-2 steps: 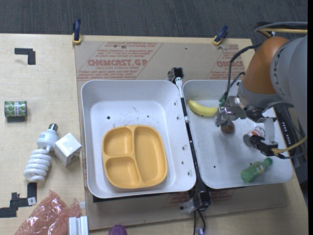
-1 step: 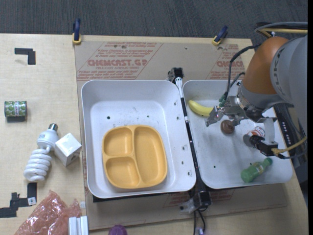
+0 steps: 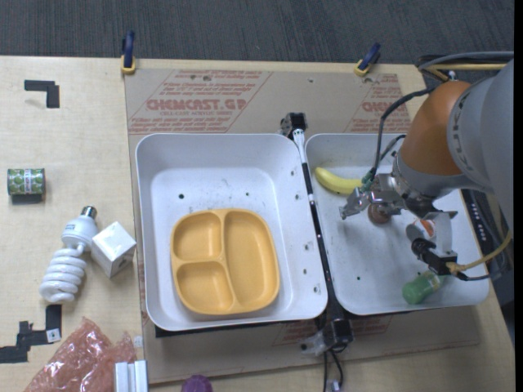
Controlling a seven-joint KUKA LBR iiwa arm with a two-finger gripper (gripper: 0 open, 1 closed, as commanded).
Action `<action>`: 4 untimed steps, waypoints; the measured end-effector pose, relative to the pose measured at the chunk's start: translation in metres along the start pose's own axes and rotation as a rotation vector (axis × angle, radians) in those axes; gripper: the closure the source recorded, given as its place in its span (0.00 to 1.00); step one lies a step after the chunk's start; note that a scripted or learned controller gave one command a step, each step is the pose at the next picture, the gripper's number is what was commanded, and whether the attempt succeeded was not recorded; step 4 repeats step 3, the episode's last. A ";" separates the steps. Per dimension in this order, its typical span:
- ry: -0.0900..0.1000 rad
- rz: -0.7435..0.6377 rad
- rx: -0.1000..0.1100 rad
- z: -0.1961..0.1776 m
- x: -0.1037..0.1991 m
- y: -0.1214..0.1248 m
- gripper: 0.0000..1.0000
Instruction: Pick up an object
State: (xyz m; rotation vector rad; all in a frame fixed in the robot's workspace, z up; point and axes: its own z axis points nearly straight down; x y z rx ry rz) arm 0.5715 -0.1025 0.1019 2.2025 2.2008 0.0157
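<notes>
Camera view, single frame, for your log. You had two shallow white bins side by side on the bench: left bin (image 3: 155,166) and right bin (image 3: 347,288), both smooth moulded plastic with rounded corners and small dark specks on their floors.

Left bin: one tray (image 3: 225,261), yellow-orange, glossy plastic, rounded-rectangular, divided into three compartments. It lay flat toward the near side of the bin.

Right bin: two loose objects. One banana (image 3: 333,180), yellow, curved, lay near the far left corner. One green object (image 3: 421,288), soft-looking and blocky, sat by the near right rim; I could not tell what it was.

Your arm (image 3: 458,129) came in from the right, grey with an orange band, cables looping around it. The gripper (image 3: 368,207) sat low over the right bin floor, just beside the banana's right end and apart from the green object. Its metal parts were cluttered, so I could not tell how it was set, and nothing was seen held.

Off the bins, on the left of the bench: one white spiral bulb (image 3: 67,256), one small white cube-shaped box (image 3: 113,248), one green-labelled can (image 3: 26,183), and crumpled pink mesh (image 3: 78,362).
</notes>
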 end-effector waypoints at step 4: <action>0.013 0.001 0.028 0.007 0.000 -0.063 0.00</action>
